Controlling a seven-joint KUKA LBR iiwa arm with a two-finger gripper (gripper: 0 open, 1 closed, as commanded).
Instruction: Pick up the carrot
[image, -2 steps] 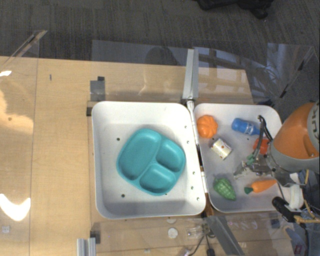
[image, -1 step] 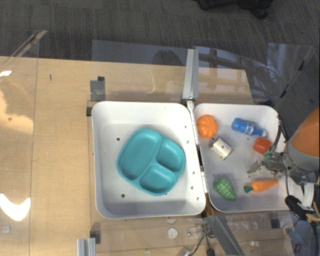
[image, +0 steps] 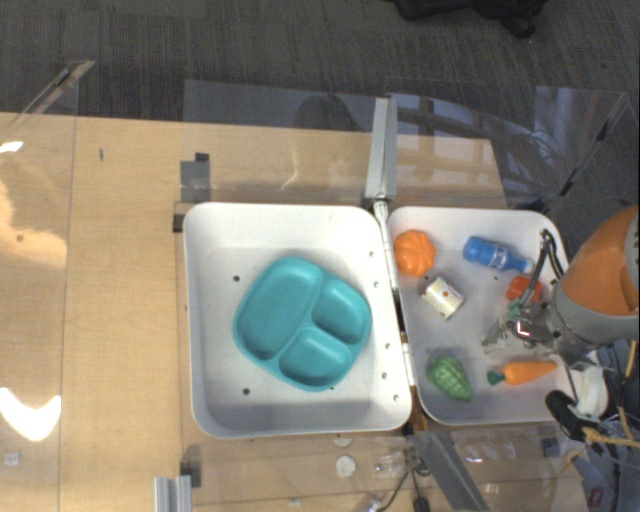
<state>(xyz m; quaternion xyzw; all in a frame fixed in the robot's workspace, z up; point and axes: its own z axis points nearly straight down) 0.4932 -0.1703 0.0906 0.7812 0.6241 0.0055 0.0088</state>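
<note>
Arm enters from the right, its orange band cut off by the frame edge; the hand (image: 518, 328) sits low over the right bin (image: 480, 215), and cables and metal clutter blur it, so cannot tell whether it is parted or closed. Carrot (image: 527, 373) lies flat near that bin's near-right corner, just below the hand, green tip pointing left; contact between them unclear. A small red item (image: 519, 288) is partly hidden behind the hand. Green object (image: 450, 378) sits left of the carrot with a bare gap between. Orange pumpkin (image: 414, 252), white block (image: 441, 297) and blue bottle (image: 494, 254) lie farther back. Left bin (image: 205, 300) holds a teal divided plate (image: 302, 322), with bare floor around it.
</note>
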